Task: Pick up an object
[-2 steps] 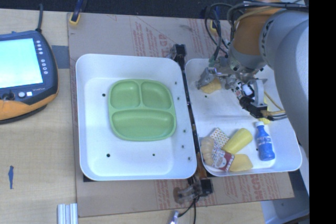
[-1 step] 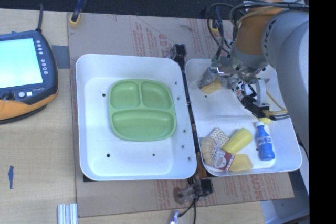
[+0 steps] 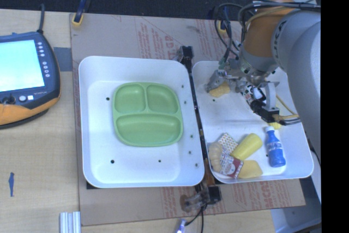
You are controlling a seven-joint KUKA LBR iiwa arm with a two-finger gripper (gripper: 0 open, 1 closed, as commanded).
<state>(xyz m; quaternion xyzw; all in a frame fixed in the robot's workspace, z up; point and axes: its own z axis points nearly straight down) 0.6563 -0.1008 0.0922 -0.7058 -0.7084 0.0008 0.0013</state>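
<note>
A small tan food piece [image 3: 220, 91] lies at the far end of the right bin [image 3: 294, 172], at the tip of the gripper [image 3: 217, 84]; whether it is grasped cannot be told. Nearer in that bin: a blue bottle [image 3: 275, 148], a yellow block [image 3: 246, 145], and a red-and-white packet [image 3: 231, 165]. Left of that bin, the second bin [image 3: 92, 117] holds a green divided plate [image 3: 146, 114].

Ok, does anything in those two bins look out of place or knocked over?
Nothing stands out. The green divided plate lies flat in the left bin. In the right bin, the blue bottle and yellow pieces lie on their sides in a loose cluster.
</note>
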